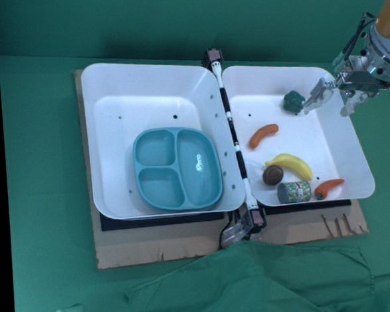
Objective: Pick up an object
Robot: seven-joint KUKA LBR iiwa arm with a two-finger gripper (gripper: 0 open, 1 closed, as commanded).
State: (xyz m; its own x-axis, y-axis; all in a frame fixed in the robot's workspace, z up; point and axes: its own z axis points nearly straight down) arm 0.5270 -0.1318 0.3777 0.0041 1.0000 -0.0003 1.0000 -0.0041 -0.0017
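Camera view | gripper [332, 100] spread wide, holding nothing, beside green toy [294, 101] | risk: fingers nudge toy away.

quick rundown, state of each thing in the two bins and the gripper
gripper: open, above the right bin's far right corner, holding nothing
green toy: resting, beside one finger
sausage: lying loose
banana: lying, touching the brown ball
can: on its side
carrot: lying at the near wall
divided plate: flat in left bin
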